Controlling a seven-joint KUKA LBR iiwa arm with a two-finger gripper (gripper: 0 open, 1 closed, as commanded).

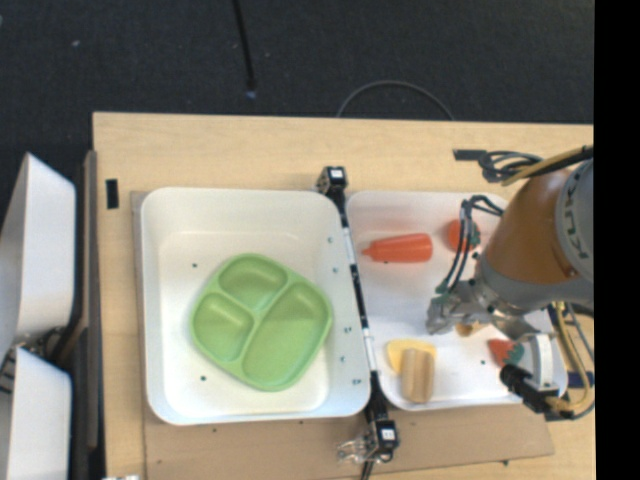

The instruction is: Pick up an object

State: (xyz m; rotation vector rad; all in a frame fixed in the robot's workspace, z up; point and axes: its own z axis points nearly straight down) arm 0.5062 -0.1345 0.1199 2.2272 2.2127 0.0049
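— Where's the claw (pixel 450 313)?
— Low in the right bin (pixel 400 218), left of the arm (pixel 535 238); open or closed, I cannot tell.
— And the objects?
— Orange carrot (pixel 398 249) farther back, tan cylinder (pixel 416 375) on a yellow piece (pixel 403 352) nearer. Green plate (pixel 262 320) in the left bin (pixel 160 268).

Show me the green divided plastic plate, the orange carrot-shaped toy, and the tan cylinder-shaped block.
Green divided plastic plate (pixel 262 321): camera view, on the ridge where its compartments meet.
Orange carrot-shaped toy (pixel 399 248): camera view, on the middle of its body.
Tan cylinder-shaped block (pixel 416 375): camera view, on its rounded side.
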